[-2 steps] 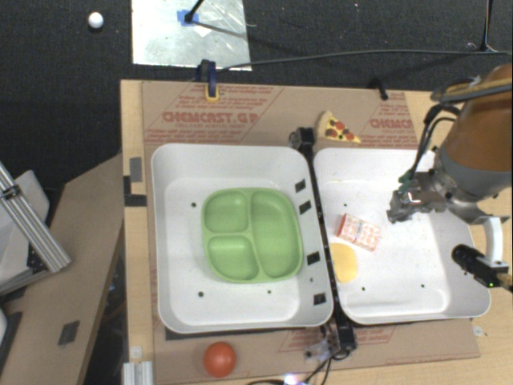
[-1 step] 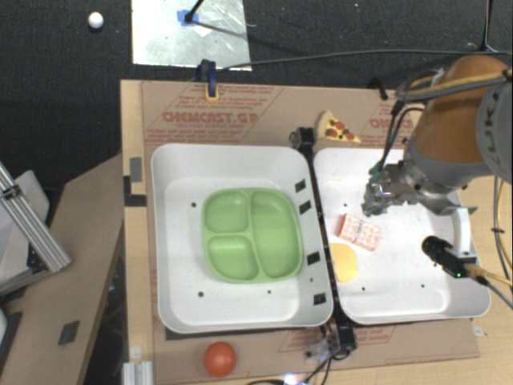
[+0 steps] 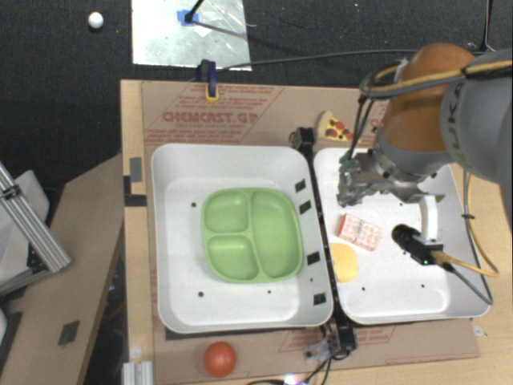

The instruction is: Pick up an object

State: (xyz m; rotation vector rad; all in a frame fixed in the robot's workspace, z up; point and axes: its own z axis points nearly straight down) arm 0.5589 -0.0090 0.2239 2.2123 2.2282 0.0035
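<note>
The right bin holds a small pink-and-white packet and, just in front of it, a flat yellow disc. My gripper hangs over the far left part of this bin, slightly behind and above the packet. I see nothing held in it. The grey arm with its orange band covers the bin's back right part. In the left bin lies a green divided plate.
A toy pizza slice lies on the board behind the right bin. A red ball sits on the bench in front of the left bin. A black part with a yellow cable and a white curved piece are over the right bin.
</note>
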